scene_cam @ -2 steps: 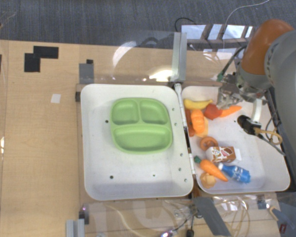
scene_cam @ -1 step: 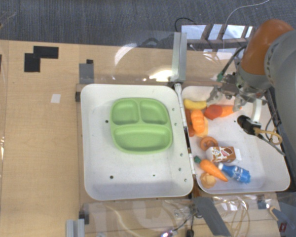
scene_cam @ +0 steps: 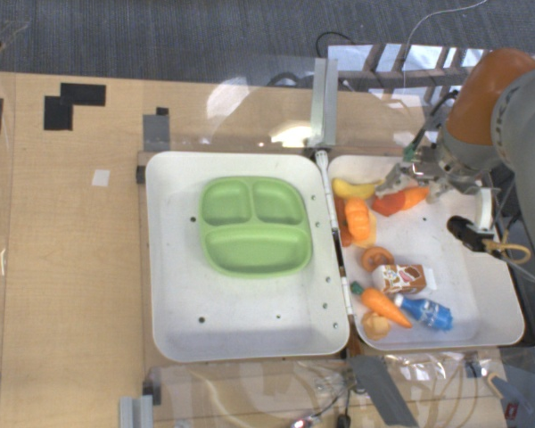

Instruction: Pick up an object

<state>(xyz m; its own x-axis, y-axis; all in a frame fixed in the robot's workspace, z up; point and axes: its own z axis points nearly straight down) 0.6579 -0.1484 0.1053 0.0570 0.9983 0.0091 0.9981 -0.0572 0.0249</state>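
Red toy (scene_cam: 401, 201) is what we take for the task's thing: it lies near the far edge of the bin (scene_cam: 481, 283) on the view's right, tilted, its upper end under the gripper (scene_cam: 410, 178). We cannot tell what kind of toy it is. The gripper hangs right over it, and its own body hides the place where they meet, so we cannot tell whether it is spread, pressed together or pinching the toy.

Just beside the toy, toward the divider, lie a banana (scene_cam: 355, 187) and below it an orange lump (scene_cam: 359, 221), too blurred to name. Nearer us in the same bin are a small round brown thing (scene_cam: 376, 259), a brown and white packet (scene_cam: 403, 279), a carrot (scene_cam: 383, 306), a blue bottle (scene_cam: 426, 312) touching the carrot's tip, and a tan bit (scene_cam: 374, 325) at the near corner, half hidden by the carrot.

The arm (scene_cam: 517, 123) comes in from the right and is cut off by the edge of the view.

The other bin (scene_cam: 174, 283) holds a green plate (scene_cam: 250, 248) with three compartments, well apart from the toys.
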